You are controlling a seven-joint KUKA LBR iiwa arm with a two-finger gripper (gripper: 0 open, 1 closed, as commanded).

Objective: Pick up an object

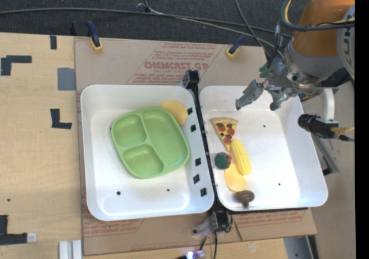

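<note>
Two white bins sit side by side on the tabletop. My fingers [263, 97] hang spread apart with nothing between them, over the far part of the right bin [288, 154]. Near its left wall lie a pizza slice [225, 129], corn cob [240, 157], green ball [222, 161] and mushroom [245, 197]

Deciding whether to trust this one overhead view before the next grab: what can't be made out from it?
- Yellow object in the left bin: partly behind the green tray, shape unclear.
- Yellow piece: partly under the corn.
- Green item and brown item: too small to identify.
- Gripper height above the right bin: not readable from the slanted camera view.
- Arm: cut off at the right edge.
</note>
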